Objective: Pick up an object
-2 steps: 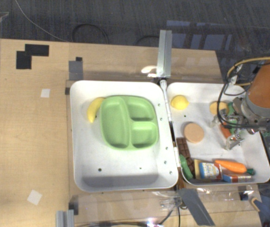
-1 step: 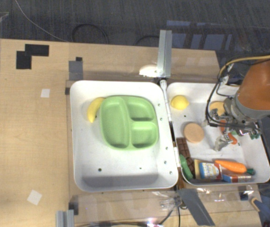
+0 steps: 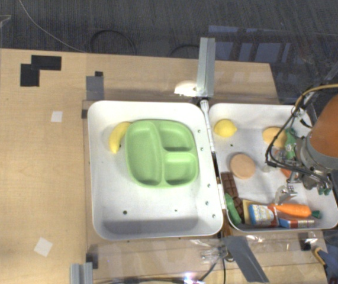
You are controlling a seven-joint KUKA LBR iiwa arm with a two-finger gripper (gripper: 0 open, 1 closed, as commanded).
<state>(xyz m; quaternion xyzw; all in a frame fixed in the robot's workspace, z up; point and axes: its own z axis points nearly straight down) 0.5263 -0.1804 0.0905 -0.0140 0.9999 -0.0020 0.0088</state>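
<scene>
Reaching in from the right edge of the frame, the arm [image 3: 334, 129] shows its orange band over the right bin [image 3: 248, 114], with cables looping across its left side. Below the band, the gripper [image 3: 288, 189] points down toward the lower right part of that bin, just above a carrot [image 3: 294, 209]. Its metal tip is small and partly lost against the white floor, so I cannot tell whether the fingers are wide or closed, and nothing can be seen between them.

Several things lie in the right bin. A lemon [image 3: 224, 128] sits in the upper left corner, close to the divider. A second yellowish piece [image 3: 271, 135] lies further right, partly covered by the cables. A tan round cookie [image 3: 243, 165] rests near the bin's middle left. Along the bottom wall lie a bottle [image 3: 262, 213] on its side, the carrot just right of it, and a dark chocolate bar [image 3: 228, 188] standing along the left wall, with something green [image 3: 234, 209] at its lower end.

The left bin [image 3: 106, 206] holds a green divided tray [image 3: 160, 151] in its upper middle, and a banana [image 3: 118, 136] touches the tray's left edge. Both bins rest on a light wooden bench [image 3: 32, 176].
</scene>
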